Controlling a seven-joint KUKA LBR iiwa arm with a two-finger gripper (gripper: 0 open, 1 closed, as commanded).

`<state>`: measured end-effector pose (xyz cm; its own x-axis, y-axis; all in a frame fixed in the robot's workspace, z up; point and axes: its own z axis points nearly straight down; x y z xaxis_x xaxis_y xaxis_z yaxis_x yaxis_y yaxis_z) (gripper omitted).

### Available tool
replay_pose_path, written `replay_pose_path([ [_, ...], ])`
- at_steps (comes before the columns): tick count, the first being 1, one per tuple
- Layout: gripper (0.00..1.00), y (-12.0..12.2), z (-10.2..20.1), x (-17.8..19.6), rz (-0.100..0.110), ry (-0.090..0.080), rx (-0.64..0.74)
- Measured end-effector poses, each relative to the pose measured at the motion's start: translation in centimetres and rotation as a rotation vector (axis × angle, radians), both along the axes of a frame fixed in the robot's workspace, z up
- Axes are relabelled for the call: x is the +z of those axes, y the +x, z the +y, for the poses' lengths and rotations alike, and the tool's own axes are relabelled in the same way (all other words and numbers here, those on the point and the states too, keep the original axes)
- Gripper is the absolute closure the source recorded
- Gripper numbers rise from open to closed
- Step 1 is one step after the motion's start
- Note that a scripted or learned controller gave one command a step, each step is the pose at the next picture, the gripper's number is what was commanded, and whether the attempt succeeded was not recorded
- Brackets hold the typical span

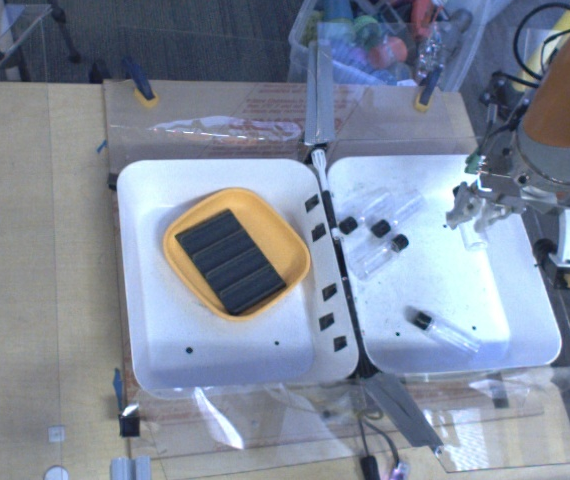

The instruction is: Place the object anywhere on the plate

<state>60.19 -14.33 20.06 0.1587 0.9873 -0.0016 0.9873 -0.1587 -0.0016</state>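
A yellow square plate (187, 230) lies in the left bin (145, 298), and a dark ridged rectangular block (231, 261) rests flat on it. The right bin (525, 308) holds clear vials with black caps: two (383, 214) (373, 256) lie near its left wall and one (445, 331) lies near the front. My gripper (471, 218) hangs over the right bin's far right part, well apart from the plate. Something pale and translucent shows just below it, too unclear to name.
A row of black clips (323, 258) runs along the divider between the bins. A clear box of colourful toys (385, 18) stands behind the bins. Blue clamps (143, 90) sit on the cardboard at the back.
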Motion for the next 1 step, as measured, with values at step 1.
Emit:
replay_pose_path([
  [1,0.0,0.01,0.0,0.02,0.0,0.0,0.0],
])
